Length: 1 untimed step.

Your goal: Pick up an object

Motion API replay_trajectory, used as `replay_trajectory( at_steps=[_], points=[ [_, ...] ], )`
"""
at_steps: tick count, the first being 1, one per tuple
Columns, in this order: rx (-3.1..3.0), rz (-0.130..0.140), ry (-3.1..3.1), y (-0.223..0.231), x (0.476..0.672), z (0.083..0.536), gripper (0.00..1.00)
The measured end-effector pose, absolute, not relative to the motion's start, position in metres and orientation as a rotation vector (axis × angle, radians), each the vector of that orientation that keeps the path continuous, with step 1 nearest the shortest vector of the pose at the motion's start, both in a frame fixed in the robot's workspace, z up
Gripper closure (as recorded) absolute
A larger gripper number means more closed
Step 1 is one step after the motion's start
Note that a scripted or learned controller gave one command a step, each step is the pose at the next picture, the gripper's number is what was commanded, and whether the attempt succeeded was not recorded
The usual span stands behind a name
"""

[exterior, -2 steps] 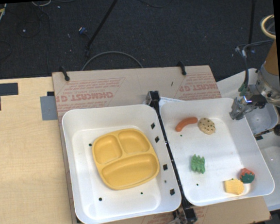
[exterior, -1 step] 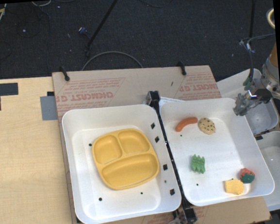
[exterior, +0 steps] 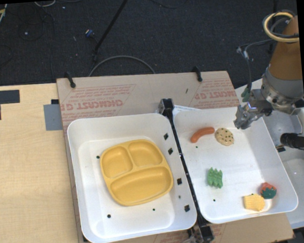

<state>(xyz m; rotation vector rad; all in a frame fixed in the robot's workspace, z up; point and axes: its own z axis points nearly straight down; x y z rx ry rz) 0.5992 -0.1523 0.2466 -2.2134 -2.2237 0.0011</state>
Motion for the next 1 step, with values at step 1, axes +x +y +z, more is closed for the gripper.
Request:
replay_trajectory(
  at_steps=[1],
  points=[
    [-2.213,0.001,-2.223,-0.1030,0.5950,0.2494,1.00]
  ],
)
